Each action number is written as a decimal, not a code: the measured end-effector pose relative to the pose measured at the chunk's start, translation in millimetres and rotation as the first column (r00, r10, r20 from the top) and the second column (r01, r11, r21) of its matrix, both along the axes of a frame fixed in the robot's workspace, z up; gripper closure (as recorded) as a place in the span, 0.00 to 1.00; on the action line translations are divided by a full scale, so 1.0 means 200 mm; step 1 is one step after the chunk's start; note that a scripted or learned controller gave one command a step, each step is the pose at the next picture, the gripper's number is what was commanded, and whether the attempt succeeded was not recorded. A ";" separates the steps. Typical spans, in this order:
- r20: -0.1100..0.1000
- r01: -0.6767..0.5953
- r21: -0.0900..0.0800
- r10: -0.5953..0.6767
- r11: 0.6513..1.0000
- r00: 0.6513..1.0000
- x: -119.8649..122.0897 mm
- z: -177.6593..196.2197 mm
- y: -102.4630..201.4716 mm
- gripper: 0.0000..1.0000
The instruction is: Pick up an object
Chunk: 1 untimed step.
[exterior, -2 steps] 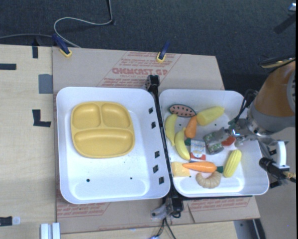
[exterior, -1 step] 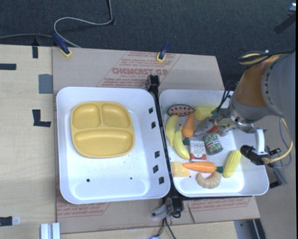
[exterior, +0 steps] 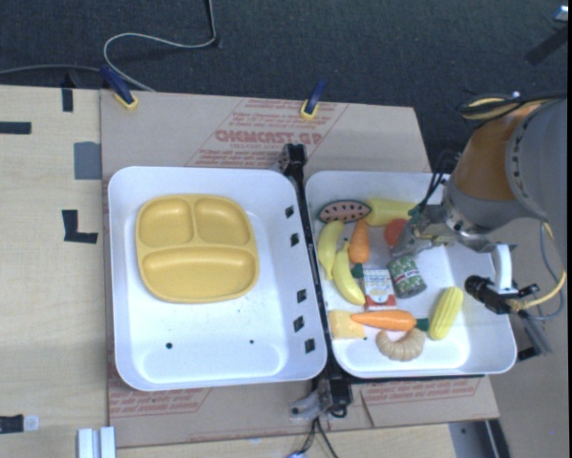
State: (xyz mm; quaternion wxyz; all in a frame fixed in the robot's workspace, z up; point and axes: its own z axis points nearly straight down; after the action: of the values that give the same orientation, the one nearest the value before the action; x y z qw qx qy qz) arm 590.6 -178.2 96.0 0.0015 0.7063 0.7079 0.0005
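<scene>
Two white bins sit on the bench, and the tool (exterior: pixel 407 241) hangs low over the right bin's (exterior: pixel 486 356) toy food, its grip impossible to judge.

Yellow divided tray (exterior: pixel 197 248) in left bin (exterior: pixel 133 351) (three compartments), cardboard underlay (exterior: pixel 266 136)

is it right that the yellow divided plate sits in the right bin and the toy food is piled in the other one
Not quite. The camera view shows the yellow divided plate in the left bin; the toy food, such as the corn cob, is piled in the right bin.
</scene>
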 end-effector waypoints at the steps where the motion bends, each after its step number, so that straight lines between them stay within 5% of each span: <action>1: 0.001 0.000 0.000 0.000 1.000 1.000 0.00 0.00 0.00 0.00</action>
State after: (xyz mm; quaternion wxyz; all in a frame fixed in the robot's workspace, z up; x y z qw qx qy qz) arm 590.7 -178.2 96.1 0.0017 0.7063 0.7079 0.0008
